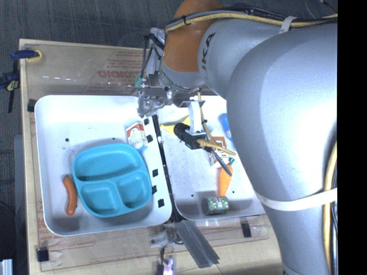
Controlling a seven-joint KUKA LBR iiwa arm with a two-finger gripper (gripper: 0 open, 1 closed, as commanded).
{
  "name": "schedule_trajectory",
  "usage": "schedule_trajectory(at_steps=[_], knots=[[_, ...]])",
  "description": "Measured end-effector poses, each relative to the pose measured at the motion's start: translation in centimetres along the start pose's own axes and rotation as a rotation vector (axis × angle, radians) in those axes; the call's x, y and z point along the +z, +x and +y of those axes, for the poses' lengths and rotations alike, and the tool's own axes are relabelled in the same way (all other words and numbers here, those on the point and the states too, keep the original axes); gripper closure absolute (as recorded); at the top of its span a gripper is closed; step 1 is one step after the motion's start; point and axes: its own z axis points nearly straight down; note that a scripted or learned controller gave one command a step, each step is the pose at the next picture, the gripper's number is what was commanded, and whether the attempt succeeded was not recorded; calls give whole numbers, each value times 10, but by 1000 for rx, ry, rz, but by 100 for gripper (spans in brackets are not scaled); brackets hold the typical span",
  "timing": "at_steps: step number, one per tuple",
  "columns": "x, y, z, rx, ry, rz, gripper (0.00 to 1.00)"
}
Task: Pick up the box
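So the hand (150, 103) hangs right above the small red-and-white cardboard box (135, 135) beside the glossy blue divided tray (112, 179), grip unclear.

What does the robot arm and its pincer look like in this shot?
The arm is bulky, with smooth rounded light-grey casings and an orange band above the wrist. A thin yellowish cable runs along its top edge. Dark lettering marks the grey shell beside the band. The pincer is a small dark metallic assembly with thin wires running up to it.
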Motion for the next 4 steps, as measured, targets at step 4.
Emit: schedule_trajectory(at_steps=[4], knots=[[-198, -111, -142, 761, 3, 1, 100]])
